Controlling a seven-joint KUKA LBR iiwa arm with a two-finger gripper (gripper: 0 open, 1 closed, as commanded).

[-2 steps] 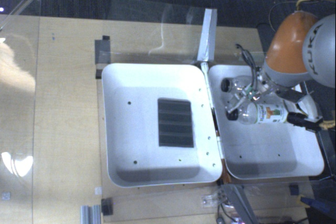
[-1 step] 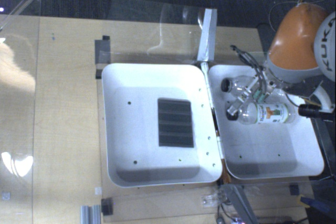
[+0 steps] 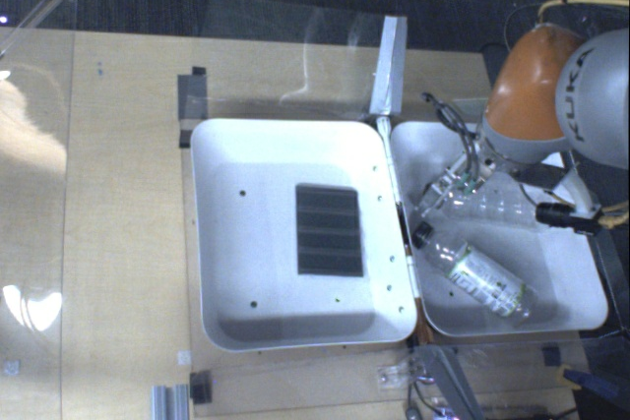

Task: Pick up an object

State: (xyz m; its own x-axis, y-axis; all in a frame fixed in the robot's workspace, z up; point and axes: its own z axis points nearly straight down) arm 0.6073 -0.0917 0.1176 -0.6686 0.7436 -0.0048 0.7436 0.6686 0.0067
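Observation:
A clear plastic bottle (image 3: 484, 278) with a green-and-white label lies at a slant in the right bin (image 3: 581, 295), its dark cap end pointing toward the wall between the bins. My gripper (image 3: 439, 194) hangs low over the upper left part of that bin, just above and behind the bottle's cap end. The grey arm with its orange band (image 3: 527, 89) comes in from the upper right. A dark ribbed rectangular block (image 3: 329, 229) lies flat in the middle of the left bin (image 3: 226, 211).
A glassy, see-through shape (image 3: 497, 204) sits beside the gripper in the right bin; what it is cannot be made out. Cables (image 3: 445, 116) loop off the wrist. A metal post (image 3: 388, 64) stands behind the gap between the bins.

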